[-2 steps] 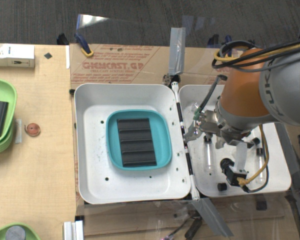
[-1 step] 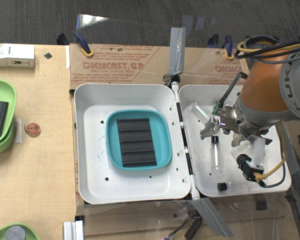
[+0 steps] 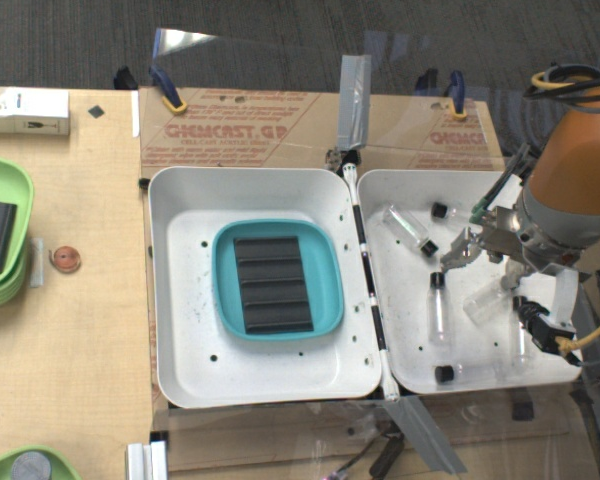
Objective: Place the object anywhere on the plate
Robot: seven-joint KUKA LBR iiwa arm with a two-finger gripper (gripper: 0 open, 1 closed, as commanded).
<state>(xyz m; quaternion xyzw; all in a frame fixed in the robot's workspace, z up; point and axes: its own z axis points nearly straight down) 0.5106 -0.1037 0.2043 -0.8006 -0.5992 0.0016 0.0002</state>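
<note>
The teal plate (image 3: 278,280) with a black ribbed insert sits flat in the left bin. Clear tubes with black caps (image 3: 410,230) lie scattered in the right bin.

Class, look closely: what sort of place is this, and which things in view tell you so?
Most likely a robotics lab bench: a robot arm reaching over two white bins, a teal plate in one, clear tubes in the other.

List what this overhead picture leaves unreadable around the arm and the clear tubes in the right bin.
- Gripper: small and backed by metal parts, so the fingers' state is unreadable in the camera view.
- Clear plastic tubes with black caps: see-through against the shallow white right bin, so their count and outlines are uncertain.
- Right bin's far side: covered by the grey arm with the orange band.
- Teal plate holding a ridged black insert: plainly visible.
</note>
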